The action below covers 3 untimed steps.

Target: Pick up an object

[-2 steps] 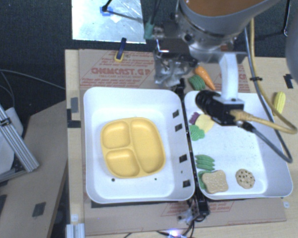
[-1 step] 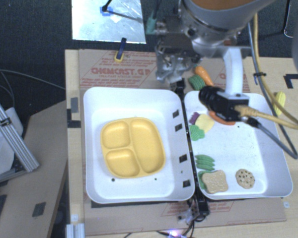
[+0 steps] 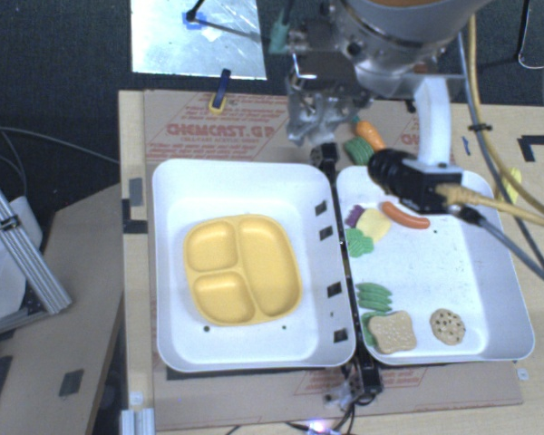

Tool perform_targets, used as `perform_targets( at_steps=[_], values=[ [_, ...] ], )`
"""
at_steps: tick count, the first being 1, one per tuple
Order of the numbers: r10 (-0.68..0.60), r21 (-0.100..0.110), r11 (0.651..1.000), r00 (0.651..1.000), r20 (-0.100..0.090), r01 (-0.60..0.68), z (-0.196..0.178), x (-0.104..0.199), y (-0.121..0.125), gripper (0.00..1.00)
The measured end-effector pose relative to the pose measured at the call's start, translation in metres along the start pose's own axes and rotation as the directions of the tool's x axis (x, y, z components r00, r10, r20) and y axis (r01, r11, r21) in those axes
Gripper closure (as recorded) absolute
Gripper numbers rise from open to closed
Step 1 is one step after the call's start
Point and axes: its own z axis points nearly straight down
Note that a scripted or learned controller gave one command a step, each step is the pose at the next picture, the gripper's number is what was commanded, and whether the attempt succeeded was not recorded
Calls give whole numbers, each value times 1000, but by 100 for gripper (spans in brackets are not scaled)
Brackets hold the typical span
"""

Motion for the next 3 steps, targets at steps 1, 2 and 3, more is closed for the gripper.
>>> perform_targets(
  at_steps=[1, 2, 3],
  values=[
    [-5, -2, 1000, 1000, 0, 5, -11, 0, 0, 100],
    [-11, -4, 1000, 1000, -1, 11, -22, 0, 1, 100],
    [12, 9, 1000, 1000, 4, -12, 25, 21, -8, 100]
  ],
)
